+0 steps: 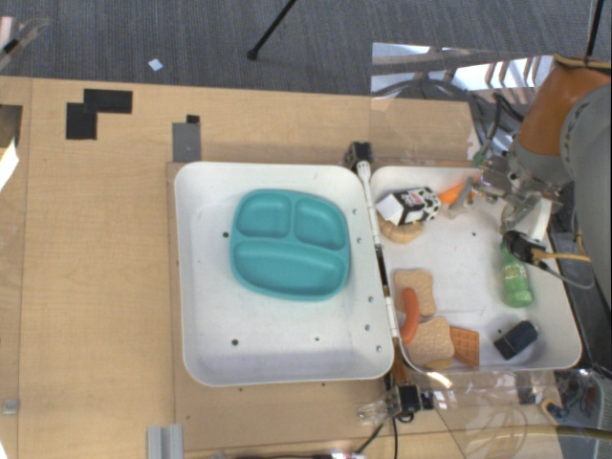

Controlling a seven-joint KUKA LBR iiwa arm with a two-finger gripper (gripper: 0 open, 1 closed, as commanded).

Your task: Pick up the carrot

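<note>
The carrot (451,196) is a small orange piece with a green top. It lies near the back wall of the right bin (478,247), just right of a black-and-white carton (413,204). My gripper (490,185) hangs at the carrot's green end, at the back right of that bin. It is so close that I cannot tell whether it touches the carrot. The grey arm with its orange band (559,103) rises behind it.
The right bin also holds a round cookie (402,230), toast (416,286), a sausage (409,315), crackers (435,342), a green bottle (516,281) and a black block (517,338). A teal divided plate (289,243) lies in the left bin (206,333).
</note>
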